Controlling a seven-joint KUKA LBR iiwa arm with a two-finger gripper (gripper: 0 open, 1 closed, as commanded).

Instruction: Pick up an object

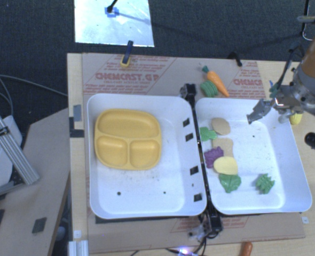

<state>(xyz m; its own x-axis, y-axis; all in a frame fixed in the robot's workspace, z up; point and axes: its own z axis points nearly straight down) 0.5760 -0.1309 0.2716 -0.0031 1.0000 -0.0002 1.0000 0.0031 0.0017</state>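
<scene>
Several toy foods lie in the right bin (285,159): a round tan piece (220,125), a small green piece (207,134), a purple grape bunch (213,154), a yellow lemon-like piece (226,166), a leafy green (230,182) and another green piece (264,183). My gripper (268,115) hangs over the bin's far right part, well to the right of the tan piece. Its fingers (255,114) stand apart with nothing between them. The orange-banded arm reaches in from the right edge.
The left bin (109,196) holds a yellow divided plate (128,138). A toy carrot (217,81) and a green piece (209,89) lie on the cardboard behind the bins. A small yellow thing (295,119) sits just right of the gripper, at the bin's rim.
</scene>
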